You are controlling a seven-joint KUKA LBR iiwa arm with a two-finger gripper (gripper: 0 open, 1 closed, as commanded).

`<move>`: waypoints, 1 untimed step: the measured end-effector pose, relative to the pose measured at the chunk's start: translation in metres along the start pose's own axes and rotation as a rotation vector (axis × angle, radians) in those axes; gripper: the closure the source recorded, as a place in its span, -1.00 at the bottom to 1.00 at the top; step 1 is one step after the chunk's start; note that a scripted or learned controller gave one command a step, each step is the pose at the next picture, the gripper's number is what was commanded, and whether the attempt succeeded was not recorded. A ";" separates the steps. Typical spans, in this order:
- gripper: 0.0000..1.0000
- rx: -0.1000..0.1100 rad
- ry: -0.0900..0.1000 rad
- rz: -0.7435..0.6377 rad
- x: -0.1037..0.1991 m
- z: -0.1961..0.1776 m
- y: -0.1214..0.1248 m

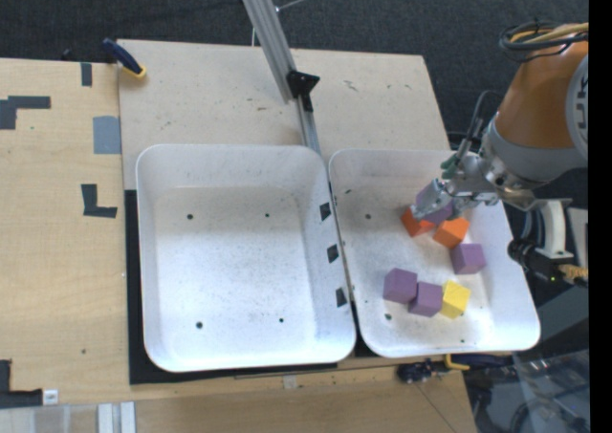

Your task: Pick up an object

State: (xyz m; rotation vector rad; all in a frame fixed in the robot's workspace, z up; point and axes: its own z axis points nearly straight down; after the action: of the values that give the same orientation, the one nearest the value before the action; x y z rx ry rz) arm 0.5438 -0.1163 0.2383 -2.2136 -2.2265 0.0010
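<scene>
Orange block (417, 224) under end effector (432, 208); finger state I cannot tell. I'd centre before closing, avoiding second orange block (451, 231).

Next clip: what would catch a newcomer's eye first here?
The orange-banded arm at the right edge, its gripper down in the right bin among the orange blocks. Below them lies a cluster of purple blocks and one yellow block. The left bin sits alongside.

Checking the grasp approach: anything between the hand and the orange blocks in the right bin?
Nothing visible. The hand is already down on the two orange blocks in the right bin. The purple blocks and yellow block lie nearer the front, off its path.
</scene>
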 end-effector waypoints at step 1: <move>1.00 0.001 0.000 0.000 0.048 0.009 0.019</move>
State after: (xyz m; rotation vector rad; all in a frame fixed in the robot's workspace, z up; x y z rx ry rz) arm 0.5623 -0.0686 0.2297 -2.2127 -2.2263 0.0018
